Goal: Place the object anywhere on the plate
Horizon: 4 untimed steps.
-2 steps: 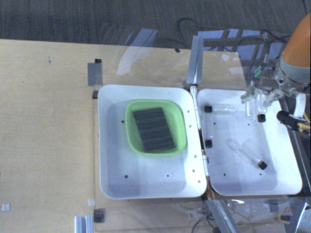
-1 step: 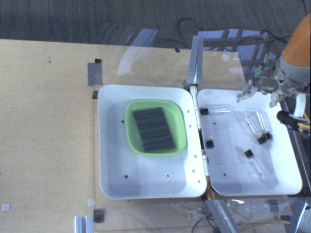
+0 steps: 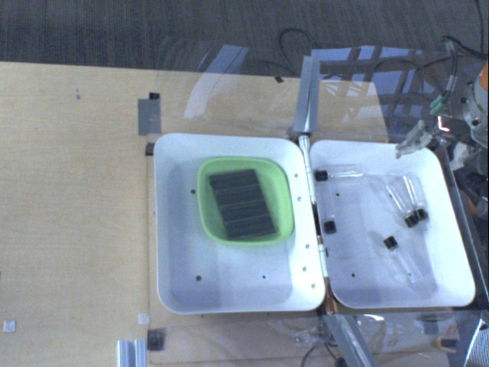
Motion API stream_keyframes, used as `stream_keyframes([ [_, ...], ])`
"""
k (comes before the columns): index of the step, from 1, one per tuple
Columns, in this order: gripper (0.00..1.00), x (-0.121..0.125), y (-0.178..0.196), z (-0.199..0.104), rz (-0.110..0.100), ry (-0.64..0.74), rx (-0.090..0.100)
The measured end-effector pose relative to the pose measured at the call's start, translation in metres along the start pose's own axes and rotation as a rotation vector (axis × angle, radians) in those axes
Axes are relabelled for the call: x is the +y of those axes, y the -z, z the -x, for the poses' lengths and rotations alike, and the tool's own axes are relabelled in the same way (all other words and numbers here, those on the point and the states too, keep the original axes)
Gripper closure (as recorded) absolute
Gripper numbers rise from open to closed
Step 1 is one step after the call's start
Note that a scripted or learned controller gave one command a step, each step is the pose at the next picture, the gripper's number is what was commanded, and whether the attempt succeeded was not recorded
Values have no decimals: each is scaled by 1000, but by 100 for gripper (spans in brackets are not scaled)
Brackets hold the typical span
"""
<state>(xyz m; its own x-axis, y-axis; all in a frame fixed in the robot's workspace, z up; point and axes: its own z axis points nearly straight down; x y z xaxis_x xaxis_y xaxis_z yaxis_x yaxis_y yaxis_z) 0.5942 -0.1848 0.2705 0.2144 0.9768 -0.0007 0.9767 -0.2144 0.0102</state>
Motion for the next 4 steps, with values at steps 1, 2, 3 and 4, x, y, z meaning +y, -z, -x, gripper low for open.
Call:
stream_keyframes([
  [1,0,-4,5,13,-1,-24,0],
  [2,0,-32,28,18,-2,-95,0],
  [3,0,-67,60,23,-1,-149,-1],
  [4,0,-95,68,30,-2,-163,-1],
])
